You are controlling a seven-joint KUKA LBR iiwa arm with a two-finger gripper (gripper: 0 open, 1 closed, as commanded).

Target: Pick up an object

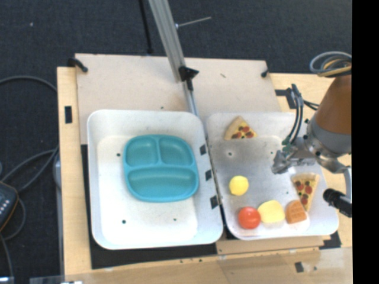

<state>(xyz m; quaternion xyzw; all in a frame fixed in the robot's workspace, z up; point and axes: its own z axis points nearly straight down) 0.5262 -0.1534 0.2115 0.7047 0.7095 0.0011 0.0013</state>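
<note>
The right bin (260,141) holds several toy foods. A pizza slice (239,129) lies at its back and a yellow ball (238,186) near its middle. Along the front sit a red tomato (249,218), a yellow block (271,212) and an orange bread piece (295,212). A second pizza slice (305,188) lies at the right. My gripper (283,161) hangs low over the bin's right half, just left of and behind that second slice, over bare bin floor. Nothing is visibly held.
The left bin (106,218) carries a teal divided plate (160,168). A slanted metal pole (169,34) rises from the bench behind the bins. The arm's orange band (334,108) and cables stand over the right bin's far right corner.
</note>
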